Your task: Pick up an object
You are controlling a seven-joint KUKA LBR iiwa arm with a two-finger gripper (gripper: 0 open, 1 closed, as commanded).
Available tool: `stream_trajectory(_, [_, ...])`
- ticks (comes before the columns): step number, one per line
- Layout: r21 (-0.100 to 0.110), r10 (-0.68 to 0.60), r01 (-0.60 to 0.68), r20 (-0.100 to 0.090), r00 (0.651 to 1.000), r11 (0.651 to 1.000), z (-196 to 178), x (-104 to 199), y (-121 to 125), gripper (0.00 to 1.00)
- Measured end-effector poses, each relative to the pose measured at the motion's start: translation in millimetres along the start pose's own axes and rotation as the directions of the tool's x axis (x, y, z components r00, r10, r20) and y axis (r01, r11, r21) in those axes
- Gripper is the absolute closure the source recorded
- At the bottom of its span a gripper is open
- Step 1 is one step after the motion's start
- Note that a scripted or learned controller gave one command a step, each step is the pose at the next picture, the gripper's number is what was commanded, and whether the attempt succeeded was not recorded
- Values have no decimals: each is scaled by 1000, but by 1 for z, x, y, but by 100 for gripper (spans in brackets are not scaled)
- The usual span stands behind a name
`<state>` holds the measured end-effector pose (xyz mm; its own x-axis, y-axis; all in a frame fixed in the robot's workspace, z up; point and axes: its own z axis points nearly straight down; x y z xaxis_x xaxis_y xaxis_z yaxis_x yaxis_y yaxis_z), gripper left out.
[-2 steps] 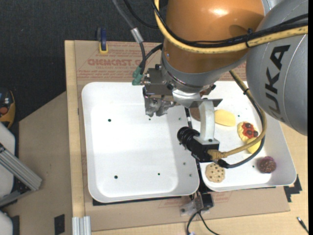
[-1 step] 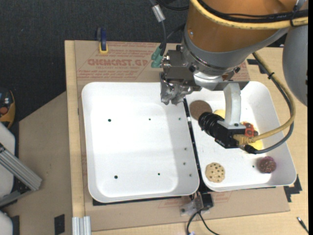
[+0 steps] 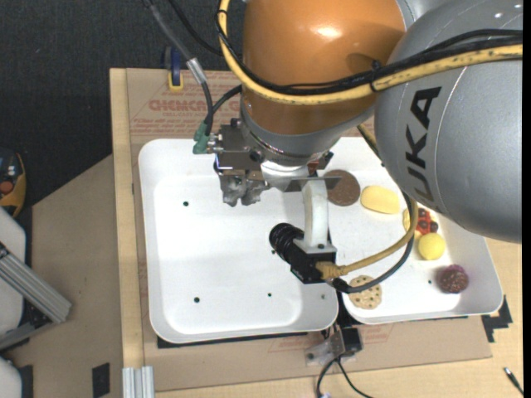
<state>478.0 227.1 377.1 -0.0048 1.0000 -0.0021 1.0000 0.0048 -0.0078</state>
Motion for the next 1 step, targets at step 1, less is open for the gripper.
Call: stream_trajectory(1, [-8,3,-3,-3,1000,1000,-14,-2,1,100])
